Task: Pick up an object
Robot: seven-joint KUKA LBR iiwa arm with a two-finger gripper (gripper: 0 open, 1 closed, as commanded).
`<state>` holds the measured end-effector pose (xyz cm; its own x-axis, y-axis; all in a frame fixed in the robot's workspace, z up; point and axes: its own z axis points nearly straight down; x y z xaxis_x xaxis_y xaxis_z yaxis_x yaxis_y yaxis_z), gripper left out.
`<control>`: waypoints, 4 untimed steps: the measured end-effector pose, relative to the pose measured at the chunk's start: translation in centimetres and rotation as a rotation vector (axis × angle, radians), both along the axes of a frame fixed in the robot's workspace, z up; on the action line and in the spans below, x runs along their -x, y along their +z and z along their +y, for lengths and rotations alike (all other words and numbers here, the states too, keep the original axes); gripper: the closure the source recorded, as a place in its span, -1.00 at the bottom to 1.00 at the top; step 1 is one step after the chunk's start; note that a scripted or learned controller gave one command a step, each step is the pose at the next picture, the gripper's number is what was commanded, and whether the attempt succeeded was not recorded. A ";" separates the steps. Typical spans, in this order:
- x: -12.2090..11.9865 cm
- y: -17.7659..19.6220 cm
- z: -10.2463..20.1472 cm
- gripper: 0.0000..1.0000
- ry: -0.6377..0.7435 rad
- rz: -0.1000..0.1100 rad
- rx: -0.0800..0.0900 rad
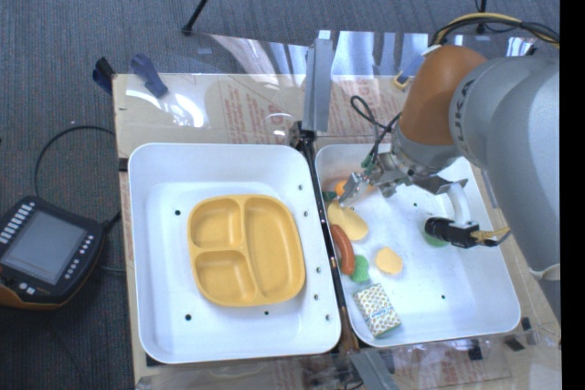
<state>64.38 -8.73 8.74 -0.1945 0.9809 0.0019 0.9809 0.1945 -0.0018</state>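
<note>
Your pincer [358, 183] hangs low over the upper left corner of the right bin [475, 306], a shallow white plastic tray with rounded corners; you cannot tell from this slanted view how far its tips are parted, and nothing shows plainly between them. Just beside the tips, toward the bin's left wall, sits a small orange piece [341, 187], too small to name. Directly below the pincer lies a smooth pale yellow oval [350, 222], and under that a glossy red sausage shape [344, 249] runs along the wall, with a green lump [362, 268] touching its lower end. A little further out you see a flat yellow-orange disc [389, 262], and well below it a small rectangular packet [377, 310] with a green-and-white speckled print, lying tilted near the bin's front edge. To the pincer's right, beyond the wrist, a round green object [436, 231] rests by a black fitting. Well to the pincer's left, the other white bin [155, 178] holds a matte yellow divided plate [245, 248] with three compartments and soft corners. The arm [512, 123] comes in from the right, thick grey casing bent downward, its orange band [437, 100] just above the wrist, cables trailing over the bench [228, 110].
</note>
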 end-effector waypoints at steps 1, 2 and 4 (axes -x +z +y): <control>15.4 -0.1 -0.1 -1.00 -0.004 0.004 0.002; 14.2 5.8 -0.6 -1.00 -0.153 -0.001 0.001; 14.8 10.2 5.8 -1.00 -0.171 -0.005 -0.001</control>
<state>49.58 -2.89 18.92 -0.0248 0.9997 0.0023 0.9997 0.0248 0.0032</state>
